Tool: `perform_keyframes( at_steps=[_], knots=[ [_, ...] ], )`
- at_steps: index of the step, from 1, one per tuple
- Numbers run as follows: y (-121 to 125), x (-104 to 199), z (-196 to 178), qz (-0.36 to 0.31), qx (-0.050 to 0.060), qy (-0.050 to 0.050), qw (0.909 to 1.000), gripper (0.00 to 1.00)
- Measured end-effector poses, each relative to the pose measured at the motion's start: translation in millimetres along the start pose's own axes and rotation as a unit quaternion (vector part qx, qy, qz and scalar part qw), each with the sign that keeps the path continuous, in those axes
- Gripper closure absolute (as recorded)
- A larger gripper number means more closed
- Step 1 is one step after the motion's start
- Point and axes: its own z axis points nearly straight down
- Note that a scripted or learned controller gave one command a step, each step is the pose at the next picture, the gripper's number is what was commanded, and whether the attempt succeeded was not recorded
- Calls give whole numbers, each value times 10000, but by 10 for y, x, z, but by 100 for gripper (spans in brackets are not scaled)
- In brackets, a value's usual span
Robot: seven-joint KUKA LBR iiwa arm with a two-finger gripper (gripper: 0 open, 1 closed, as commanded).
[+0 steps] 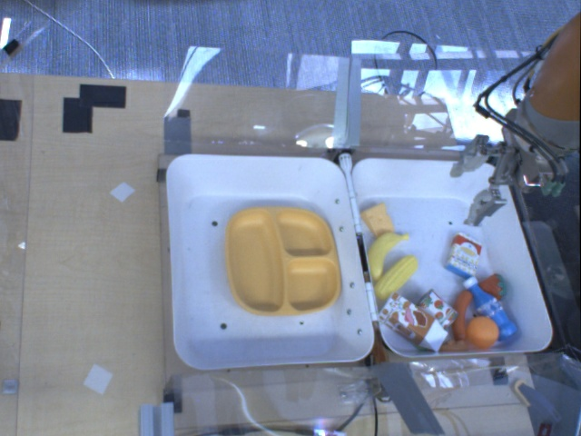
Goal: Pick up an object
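Arm is reaching in from 3 o'clock, orange band showing; gripper (486, 182) is hanging at 2 o'clock, fingers spread, holding nothing.

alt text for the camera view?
Gripper hangs over the right bin, above bananas, cartons and other toy food. The left bin holds a yellow divided plate.

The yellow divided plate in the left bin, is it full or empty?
Empty. The yellow divided plate shows bare compartments; the toy food lies in the right bin.
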Motion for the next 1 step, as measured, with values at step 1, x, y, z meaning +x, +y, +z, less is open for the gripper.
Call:
perform_keyframes(
  at_steps=[1],
  knots=[
    [-401,-267,497,1792,3,3,9838,0]
  ],
)
